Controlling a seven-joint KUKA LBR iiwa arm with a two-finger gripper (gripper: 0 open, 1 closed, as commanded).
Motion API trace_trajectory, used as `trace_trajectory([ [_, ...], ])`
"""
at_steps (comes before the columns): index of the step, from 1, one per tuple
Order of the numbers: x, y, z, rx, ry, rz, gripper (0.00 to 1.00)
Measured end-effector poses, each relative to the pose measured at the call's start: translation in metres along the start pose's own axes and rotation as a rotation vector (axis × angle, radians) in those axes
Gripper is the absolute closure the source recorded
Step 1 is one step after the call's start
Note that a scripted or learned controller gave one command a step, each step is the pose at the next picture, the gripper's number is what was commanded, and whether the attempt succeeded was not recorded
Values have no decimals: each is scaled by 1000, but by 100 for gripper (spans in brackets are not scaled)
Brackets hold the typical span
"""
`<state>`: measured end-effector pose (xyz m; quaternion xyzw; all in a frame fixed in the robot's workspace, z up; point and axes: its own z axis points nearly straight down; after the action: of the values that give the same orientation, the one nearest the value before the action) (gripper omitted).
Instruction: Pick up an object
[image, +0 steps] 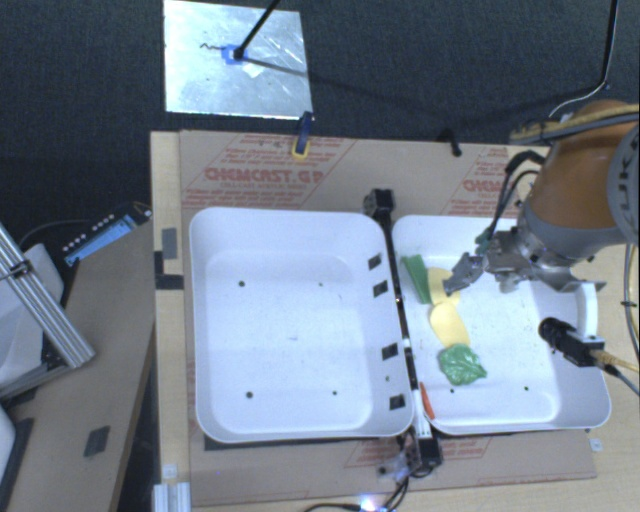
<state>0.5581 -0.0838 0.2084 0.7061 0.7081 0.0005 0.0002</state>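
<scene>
The grey arm with the orange band (585, 165) reaches in from the right over the right-hand shallow white bin (530, 400). Its claw (462, 275) sits low over the left part of that bin. Whether the claw is released or clenched cannot be told at this angle, and no item is visibly held in it.

Three items lie in the right bin, grouped near its left wall:

1. The flat green rectangular strip (416, 279) lies just left of the claw. Its long axis runs from the upper left to the lower right, close to parallel with the bin's left wall.
2. The pale yellow soft-looking piece (449, 322) lies directly below the claw. A second patch of yellow (438, 280) shows just beside the claw tip, touching the green strip; whether it belongs to the same item cannot be told. The lower piece is elongated, with its long axis running roughly top to bottom, tilted slightly to the lower right.
3. The crumpled green lump (461, 364) lies below the yellow piece, touching or just beside it, and is further from the claw. It is roughly round, with no clear long axis.

The left-hand shallow white bin (290, 330) stands beside the right one on the tabletop (170, 400).
</scene>
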Motion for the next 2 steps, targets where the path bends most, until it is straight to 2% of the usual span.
trace_trajectory([
  [1, 0, 1, -11, -3, 0, -2, 100],
  [2, -34, -10, -142, -15, -5, 4, 100],
])
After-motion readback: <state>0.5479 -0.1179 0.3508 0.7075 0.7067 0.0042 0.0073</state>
